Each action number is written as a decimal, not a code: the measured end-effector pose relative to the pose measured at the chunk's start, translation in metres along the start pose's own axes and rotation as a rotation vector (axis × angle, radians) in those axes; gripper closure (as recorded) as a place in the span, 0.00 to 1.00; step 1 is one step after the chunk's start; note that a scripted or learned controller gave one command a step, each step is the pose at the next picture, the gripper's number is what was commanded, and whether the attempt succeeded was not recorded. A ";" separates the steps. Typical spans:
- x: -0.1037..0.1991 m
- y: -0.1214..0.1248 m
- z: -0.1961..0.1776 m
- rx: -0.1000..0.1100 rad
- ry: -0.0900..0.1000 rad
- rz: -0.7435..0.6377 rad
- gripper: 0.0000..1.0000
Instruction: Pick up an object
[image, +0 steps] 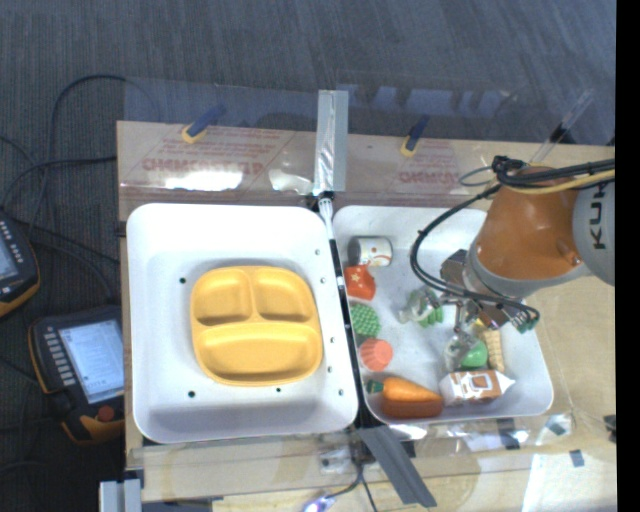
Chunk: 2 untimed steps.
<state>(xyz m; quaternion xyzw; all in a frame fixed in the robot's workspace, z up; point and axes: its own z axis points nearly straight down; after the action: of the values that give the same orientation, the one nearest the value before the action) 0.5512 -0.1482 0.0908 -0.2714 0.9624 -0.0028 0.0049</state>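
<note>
At far left of the frame, on the dark floor: a control pendant (82, 360) with a lit screen, black cables above it.

In the left half: the left bin (145, 300), holding a yellow divided tray (256, 322) lying flat at its middle.

Right of the centre divider: the right bin (530, 395), crowded with small toy foods. Along its left wall, top to bottom: a white cup (372, 250) on its side, a red piece (360, 284), a green textured piece (365, 320), a salmon round piece (376, 353). At the lower edge: an orange carrot (408, 398) lying across, with a small carton (478, 385) just beside its right end. Nearer the bin's middle: a green leafy piece (429, 312).

At right of the frame: the grey arm with its orange band (525, 235), reaching in over the right bin. Under it, the gripper (468, 330), low over a green item (472, 353) and a yellow item (495, 348) above the carton. Spread or pressed together: cannot tell, too cluttered and dark. Nothing seen lifted off the bin floor.
</note>
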 end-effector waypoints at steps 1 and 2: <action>-0.036 0.000 0.000 0.000 -0.003 0.079 0.00; -0.038 0.000 -0.010 0.002 -0.008 0.080 1.00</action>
<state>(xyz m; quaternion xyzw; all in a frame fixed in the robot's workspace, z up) 0.5838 -0.1280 0.1014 -0.2326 0.9725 -0.0024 0.0090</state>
